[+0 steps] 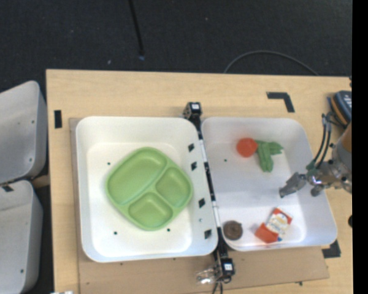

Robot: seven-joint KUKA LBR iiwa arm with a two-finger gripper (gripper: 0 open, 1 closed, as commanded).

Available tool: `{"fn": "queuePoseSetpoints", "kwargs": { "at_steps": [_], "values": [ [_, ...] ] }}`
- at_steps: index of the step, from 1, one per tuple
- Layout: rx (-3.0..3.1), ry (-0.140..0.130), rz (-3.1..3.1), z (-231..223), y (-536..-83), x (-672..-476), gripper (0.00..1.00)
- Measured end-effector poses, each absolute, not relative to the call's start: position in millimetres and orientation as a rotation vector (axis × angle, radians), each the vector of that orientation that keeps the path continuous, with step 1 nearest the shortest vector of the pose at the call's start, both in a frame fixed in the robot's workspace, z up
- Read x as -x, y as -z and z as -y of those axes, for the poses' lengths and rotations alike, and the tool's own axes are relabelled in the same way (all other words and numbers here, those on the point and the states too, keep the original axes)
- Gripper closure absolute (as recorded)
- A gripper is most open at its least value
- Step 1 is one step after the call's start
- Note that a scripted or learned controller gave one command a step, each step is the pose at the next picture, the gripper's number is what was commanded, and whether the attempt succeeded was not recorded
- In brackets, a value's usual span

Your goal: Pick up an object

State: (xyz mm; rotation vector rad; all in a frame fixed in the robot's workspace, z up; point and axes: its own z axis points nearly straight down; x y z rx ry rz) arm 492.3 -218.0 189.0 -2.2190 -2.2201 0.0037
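The right bin (233, 188) holds a red tomato-like ball (246, 146) touching a green leafy toy (268, 154) near its far side. A brown round piece (233, 229) and a red and white packet (273, 225) lie along its near wall. My gripper (305, 187) hangs over the bin's right part, above and to the right of the packet. Its fingers (289, 187) are spread apart and open, with nothing between them.
The left bin (92, 225) carries a green divided plate (149, 187). A raised divider with black clips (203, 176) runs between the two bins. The arm's wrist and cables (334, 158) crowd the right bin's right wall.
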Motion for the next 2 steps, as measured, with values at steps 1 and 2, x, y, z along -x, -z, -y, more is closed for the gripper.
{"fn": "queuePoseSetpoints", "kwargs": {
  "at_steps": [1, 2],
  "values": [
    [2.22, -0.005, 2.218, 220, -125, -490.5, 0.0],
    [2.224, -0.003, 2.217, 221, -99, -490.2, 0.0]
  ]
}}
